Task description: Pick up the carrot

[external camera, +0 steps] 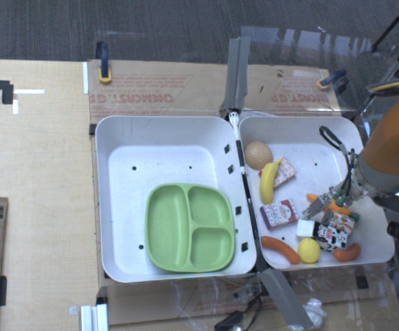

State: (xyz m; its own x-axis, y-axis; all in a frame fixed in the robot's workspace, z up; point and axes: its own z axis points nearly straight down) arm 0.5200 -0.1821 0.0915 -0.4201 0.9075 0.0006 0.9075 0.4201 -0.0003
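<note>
The carrot (322, 201) is a small orange piece with a bit of green. It lies in the right bin (303, 133), toward the bin's right side. My gripper (326, 203) reaches in from the right and is down right at the carrot, overlapping it in the camera view. The grey wrist and orange band (393, 143) hang over the bin's right rim. Part of the carrot is hidden by the gripper.
Around the carrot lie a cow-patterned carton (335, 234), a white cube (305, 227), a lemon (309, 251), two sausages (280, 249), a red carton (278, 214), a banana (268, 180) and a brown ball (258, 154). A green divided plate (190, 227) sits in the left bin (117, 185).
</note>
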